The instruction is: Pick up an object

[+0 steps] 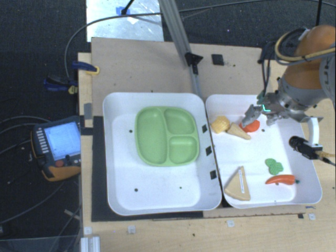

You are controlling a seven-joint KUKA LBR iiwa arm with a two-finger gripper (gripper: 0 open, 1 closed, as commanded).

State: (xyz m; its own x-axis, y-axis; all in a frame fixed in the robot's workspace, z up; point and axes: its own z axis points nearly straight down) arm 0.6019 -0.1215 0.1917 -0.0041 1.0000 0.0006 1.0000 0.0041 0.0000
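My gripper [252,116] hangs low over the back of the right bin [310,193], directly above a small red-orange piece [252,126] and touching or nearly touching its top. Just left of that piece lies a toy ice-cream cone [230,127] with a yellow scoop. Nearer the front of the same bin are a green leafy piece [273,166], an orange-red carrot-like piece [281,180] and a tan sandwich wedge [238,185].
The left bin [118,188] holds a green divided plate [167,136]. A grey pole [176,25] slants in from the back between the bins. A teach pendant [58,146] lies off the bench at the left.
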